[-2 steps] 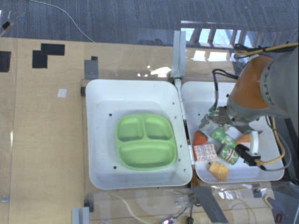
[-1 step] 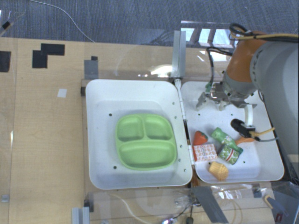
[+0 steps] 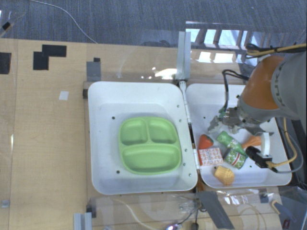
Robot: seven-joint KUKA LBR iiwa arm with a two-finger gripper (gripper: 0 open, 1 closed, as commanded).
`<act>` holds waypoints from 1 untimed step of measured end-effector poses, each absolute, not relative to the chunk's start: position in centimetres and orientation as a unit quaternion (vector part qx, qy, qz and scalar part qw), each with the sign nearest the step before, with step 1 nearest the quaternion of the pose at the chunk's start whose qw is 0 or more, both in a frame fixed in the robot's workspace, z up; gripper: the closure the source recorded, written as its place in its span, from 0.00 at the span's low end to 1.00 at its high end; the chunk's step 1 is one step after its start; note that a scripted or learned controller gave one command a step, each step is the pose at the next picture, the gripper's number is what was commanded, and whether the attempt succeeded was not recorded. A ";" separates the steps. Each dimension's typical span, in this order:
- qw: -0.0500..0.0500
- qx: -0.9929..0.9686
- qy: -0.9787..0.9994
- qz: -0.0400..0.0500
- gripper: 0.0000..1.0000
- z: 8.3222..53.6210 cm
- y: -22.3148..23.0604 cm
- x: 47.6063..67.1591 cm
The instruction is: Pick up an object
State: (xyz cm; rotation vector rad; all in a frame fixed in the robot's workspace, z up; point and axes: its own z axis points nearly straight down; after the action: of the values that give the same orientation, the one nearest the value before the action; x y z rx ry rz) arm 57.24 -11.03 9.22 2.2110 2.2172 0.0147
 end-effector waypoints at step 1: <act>0.000 0.701 0.713 0.008 0.00 9.2 -18.1 53.3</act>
State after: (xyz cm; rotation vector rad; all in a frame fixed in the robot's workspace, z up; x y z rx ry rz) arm 53.33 -18.14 9.19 2.2037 2.2400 0.0261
